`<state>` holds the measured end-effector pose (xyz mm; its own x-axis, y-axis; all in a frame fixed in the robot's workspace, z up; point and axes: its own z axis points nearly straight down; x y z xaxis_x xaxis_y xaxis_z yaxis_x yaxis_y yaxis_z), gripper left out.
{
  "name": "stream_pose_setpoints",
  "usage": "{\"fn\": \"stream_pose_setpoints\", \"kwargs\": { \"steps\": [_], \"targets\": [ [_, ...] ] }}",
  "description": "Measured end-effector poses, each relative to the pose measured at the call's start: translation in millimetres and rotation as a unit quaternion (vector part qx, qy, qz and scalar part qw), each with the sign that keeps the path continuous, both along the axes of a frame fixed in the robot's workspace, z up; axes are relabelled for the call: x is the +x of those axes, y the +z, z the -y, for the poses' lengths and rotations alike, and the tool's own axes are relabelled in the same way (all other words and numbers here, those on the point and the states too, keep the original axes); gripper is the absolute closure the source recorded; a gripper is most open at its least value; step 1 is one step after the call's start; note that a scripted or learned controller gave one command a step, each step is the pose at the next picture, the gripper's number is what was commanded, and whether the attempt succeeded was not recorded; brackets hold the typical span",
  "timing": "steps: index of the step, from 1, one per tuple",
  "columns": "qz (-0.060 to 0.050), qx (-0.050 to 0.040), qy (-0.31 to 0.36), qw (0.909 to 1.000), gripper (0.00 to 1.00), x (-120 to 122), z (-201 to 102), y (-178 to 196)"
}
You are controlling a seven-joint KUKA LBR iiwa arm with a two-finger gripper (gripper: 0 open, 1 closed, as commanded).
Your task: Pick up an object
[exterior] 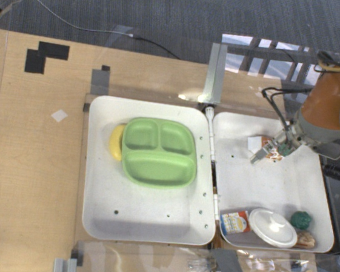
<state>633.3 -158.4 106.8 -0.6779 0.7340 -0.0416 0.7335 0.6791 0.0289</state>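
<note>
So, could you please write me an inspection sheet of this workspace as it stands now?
Surface: wooden bench bearing two white bins, left bin and right bin.
Job's things: green tray in the left bin, a yellow thing tucked under its left edge; white lid, packet, green ball and brown thing along the right bin's near edge.
Clutter: black tape marks on the bench.
Grippers: tool low over the right bin's far part; whether it holds anything is unclear.
Cables: black cable behind the bench; black cables at the arm.
Surroundings: grey carpet.
</note>
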Motion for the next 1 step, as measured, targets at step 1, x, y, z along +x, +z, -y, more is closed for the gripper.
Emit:
{"fn": "stream_pose_setpoints", "kwargs": {
  "steps": [1],
  "targets": [
    [-0.015, 0.0091, -0.102, 0.9947, 0.00, 34.2, 42.5, -0.9]
  ]
}}
